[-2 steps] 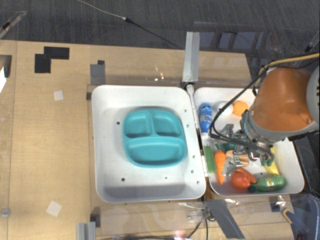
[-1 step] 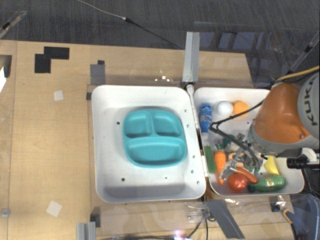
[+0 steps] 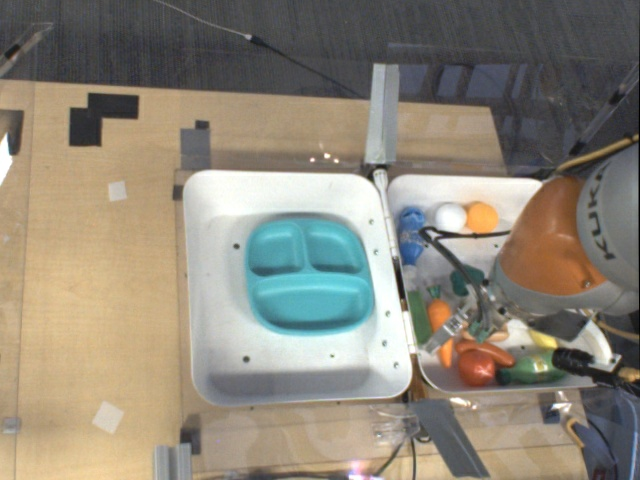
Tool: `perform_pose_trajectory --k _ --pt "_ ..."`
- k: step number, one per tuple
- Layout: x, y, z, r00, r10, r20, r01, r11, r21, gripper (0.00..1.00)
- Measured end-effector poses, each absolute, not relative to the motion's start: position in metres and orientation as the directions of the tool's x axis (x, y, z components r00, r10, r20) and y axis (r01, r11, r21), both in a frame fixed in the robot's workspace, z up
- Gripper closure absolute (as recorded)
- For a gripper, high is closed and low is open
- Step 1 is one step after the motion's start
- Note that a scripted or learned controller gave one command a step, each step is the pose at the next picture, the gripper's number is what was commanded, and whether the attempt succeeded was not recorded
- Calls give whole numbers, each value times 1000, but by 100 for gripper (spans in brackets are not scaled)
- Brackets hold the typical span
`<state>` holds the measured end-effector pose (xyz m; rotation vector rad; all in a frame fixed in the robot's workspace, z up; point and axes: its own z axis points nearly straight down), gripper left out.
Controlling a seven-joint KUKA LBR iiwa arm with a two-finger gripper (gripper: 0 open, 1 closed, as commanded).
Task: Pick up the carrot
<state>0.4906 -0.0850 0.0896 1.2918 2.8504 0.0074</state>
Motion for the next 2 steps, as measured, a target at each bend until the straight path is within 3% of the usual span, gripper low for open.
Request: perform_pose_trajectory --k 1,2 --pt "495 -84 103 -666 746 -17 746 666 18 100" --pt "489 10 186 -206 978 0 978 206 7 100"
